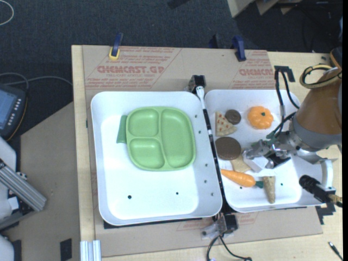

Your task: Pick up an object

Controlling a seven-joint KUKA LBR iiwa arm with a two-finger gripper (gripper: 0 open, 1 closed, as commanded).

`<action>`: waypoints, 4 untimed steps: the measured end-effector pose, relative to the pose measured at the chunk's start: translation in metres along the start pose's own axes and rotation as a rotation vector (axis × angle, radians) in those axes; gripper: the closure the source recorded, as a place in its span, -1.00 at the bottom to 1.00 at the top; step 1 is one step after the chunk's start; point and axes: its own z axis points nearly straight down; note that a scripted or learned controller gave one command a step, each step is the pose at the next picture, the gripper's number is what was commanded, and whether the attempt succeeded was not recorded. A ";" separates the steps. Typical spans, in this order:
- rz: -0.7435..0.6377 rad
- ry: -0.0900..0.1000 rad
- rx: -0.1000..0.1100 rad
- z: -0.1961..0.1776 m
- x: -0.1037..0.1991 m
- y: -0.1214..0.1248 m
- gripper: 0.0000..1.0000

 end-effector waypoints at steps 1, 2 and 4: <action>0.002 -0.005 -0.011 -0.013 -0.002 0.003 1.00; 0.001 0.000 0.013 -0.076 -0.007 0.003 1.00; -0.005 0.005 0.020 -0.123 0.054 0.004 1.00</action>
